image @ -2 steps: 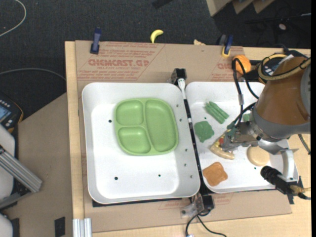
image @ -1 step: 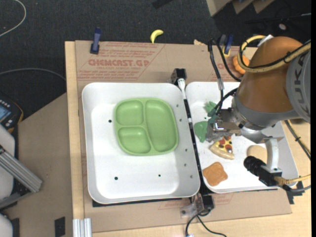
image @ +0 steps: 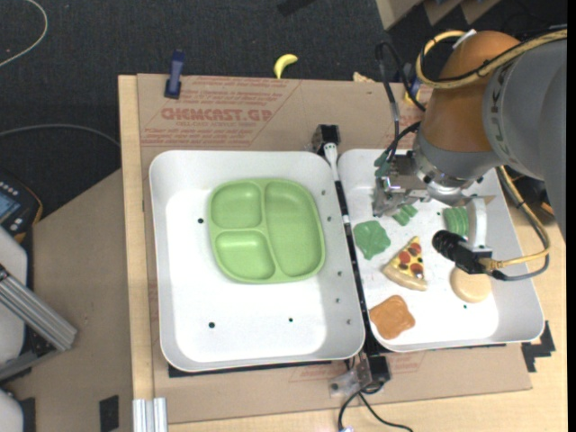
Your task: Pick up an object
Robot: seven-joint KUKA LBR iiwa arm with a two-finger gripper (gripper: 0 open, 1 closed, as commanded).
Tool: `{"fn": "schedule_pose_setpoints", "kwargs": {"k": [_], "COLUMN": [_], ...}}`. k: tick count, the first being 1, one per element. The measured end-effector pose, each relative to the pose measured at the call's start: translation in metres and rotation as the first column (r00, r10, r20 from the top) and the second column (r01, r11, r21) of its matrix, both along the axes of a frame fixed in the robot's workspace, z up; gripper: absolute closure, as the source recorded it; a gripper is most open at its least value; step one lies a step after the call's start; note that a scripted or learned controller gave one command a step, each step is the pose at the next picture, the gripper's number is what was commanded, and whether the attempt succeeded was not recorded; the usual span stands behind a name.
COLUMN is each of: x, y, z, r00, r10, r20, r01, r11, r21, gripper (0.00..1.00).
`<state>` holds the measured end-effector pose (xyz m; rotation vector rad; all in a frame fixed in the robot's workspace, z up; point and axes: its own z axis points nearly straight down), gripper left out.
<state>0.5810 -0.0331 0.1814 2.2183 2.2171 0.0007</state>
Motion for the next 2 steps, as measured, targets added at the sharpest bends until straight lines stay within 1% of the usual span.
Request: {"fn": "schedule_pose_setpoints", "kwargs": {"k": [1, 2], "x": [-0.066, -0.076], "y": [0.075, 0.023], "z": [0.02, 0.053], "r00": [1.0, 1.0], "r10": [0.007, -0.004], "r20": [-0.01, 0.0], "r01": [-0.007, 0.004], "r11": [1.0, 1.0], "r21": [0.007, 0.002], "gripper": [1.0, 1.0]}}
